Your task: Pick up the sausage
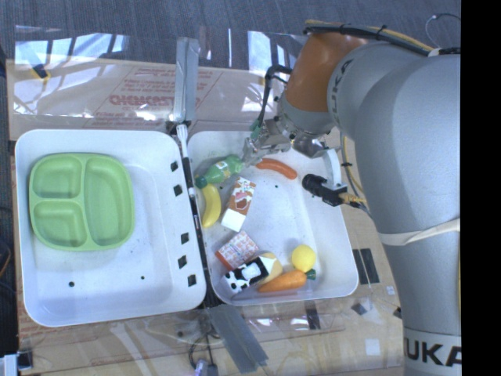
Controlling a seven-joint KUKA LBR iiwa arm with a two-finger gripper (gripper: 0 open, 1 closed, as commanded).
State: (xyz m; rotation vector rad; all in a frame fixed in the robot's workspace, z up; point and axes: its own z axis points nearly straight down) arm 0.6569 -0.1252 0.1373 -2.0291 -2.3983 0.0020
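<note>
Left bin (47, 304): a green divided plate (81, 200) lying flat. Right bin (333, 276): banana (210, 205) by the left wall, green bottle (218, 170) above it, small cartons (239, 197) mid-bin, carrot (283, 281) and lemon (303, 257) at the near edge. Sausage (277, 167) lies on the bin floor near the far wall, orange-red. Gripper (261, 144) just beside its left end; finger state cannot be told, and nothing is seen held.

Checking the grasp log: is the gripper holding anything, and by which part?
Cannot be told: the gripper sits just left of the sausage, nothing visibly between its fingers.
</note>
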